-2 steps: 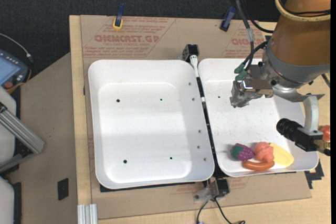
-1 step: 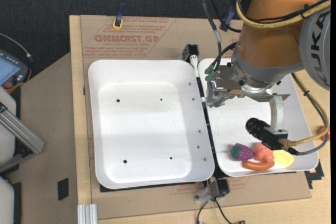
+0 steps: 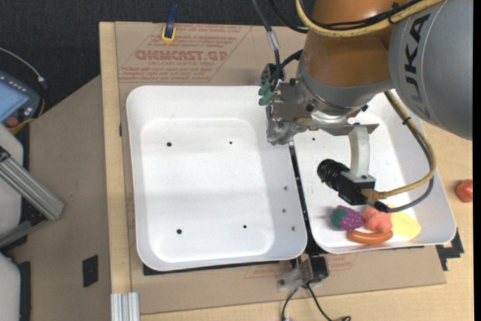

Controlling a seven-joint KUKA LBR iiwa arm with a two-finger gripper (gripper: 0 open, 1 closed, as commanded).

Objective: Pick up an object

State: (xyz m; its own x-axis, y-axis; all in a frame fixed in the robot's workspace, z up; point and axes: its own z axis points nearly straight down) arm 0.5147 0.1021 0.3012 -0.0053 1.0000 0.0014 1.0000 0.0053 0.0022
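Observation:
My gripper (image 3: 280,125) hangs below the orange band of the arm, low over the left wall of the right bin (image 3: 428,184), close to the divide between the two bins. Nothing shows beneath it. A cluster of small toys lies at the near edge of the right bin: a purple grape bunch (image 3: 346,218), a pink-orange piece (image 3: 377,219), a yellow flat piece (image 3: 406,225) and a red-orange sausage shape (image 3: 370,237). These lie well toward the front and right of the gripper, apart from it.
The left bin (image 3: 150,109) is a white tray with a few small dark dots on its floor. A small orange object (image 3: 466,190) lies on the bench outside the right bin. The arm's bulk covers the far part of the right bin.

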